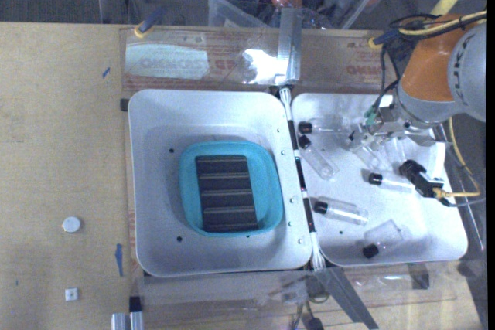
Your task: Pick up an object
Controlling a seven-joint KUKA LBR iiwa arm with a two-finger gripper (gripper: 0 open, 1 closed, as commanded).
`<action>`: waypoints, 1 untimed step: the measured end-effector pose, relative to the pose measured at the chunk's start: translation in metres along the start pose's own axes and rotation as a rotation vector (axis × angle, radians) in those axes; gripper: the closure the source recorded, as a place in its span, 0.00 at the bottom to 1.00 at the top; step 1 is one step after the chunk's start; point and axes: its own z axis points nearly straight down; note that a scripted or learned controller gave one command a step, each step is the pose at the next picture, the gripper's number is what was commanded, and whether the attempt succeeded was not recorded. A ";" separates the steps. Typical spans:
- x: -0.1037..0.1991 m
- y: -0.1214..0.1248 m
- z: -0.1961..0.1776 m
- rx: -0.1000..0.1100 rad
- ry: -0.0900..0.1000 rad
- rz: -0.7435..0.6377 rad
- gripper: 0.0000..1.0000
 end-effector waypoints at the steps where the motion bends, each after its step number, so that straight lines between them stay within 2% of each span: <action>1: 0.060 0.024 -0.086 0.008 0.001 0.056 1.00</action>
